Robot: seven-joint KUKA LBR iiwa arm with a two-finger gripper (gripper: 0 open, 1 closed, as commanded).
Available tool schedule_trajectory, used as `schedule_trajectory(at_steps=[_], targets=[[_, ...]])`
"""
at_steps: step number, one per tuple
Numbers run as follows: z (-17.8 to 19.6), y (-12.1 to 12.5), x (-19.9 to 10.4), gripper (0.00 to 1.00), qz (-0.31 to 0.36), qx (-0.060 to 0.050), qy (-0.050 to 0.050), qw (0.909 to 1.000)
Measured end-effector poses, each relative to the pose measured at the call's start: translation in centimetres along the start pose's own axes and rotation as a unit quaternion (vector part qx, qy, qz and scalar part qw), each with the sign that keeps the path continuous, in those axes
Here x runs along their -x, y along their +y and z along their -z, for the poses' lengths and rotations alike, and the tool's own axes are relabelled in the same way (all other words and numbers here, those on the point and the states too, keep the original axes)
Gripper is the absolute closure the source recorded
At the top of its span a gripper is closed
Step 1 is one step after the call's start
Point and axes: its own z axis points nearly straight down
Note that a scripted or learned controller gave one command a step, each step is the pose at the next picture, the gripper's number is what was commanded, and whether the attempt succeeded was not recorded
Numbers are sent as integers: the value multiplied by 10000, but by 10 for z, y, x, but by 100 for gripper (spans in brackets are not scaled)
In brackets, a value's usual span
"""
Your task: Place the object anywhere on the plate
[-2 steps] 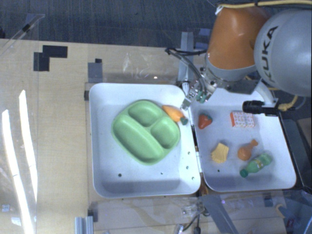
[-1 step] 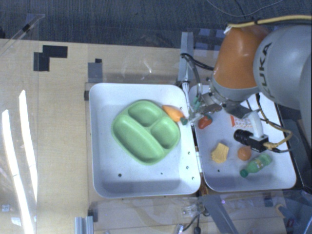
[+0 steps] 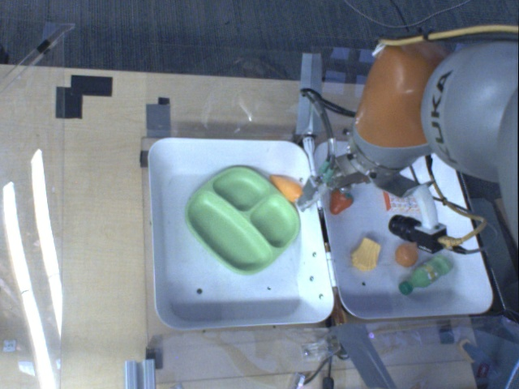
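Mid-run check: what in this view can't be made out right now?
Camera view:
- Orange object: right end hidden by the tool; on the green plate or beside it, unclear.
- Red object: top covered by the arm; kind unclear.
- Right bin: far half hidden by the arm.

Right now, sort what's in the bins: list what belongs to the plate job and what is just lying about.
For the job: green plate, orange object at its right rim, gripper beside it.
Lying about in the right bin: red piece, yellow block, orange ball, green bottle.
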Motion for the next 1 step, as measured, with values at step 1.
schedule_trajectory(at_steps=[1], targets=[[11, 2, 0, 100, 11, 28, -4, 10000]])
